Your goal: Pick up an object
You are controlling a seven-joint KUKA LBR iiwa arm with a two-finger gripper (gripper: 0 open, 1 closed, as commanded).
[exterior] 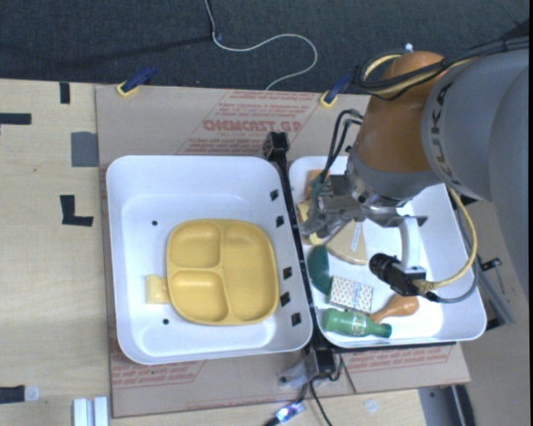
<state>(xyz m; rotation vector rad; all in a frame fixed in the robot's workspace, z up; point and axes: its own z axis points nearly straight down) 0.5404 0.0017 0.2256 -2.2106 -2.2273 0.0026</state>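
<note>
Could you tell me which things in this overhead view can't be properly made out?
- Pincer: the arm's wrist covers it, so its opening is unreadable.
- Right bin: the arm hides its far half.
- Tan flat object: partly under the wrist, identity unclear.
- Patterned packet: print too small.

The arm (480, 122) is bulky grey with an orange band, black and yellow cables looping alongside.
</note>
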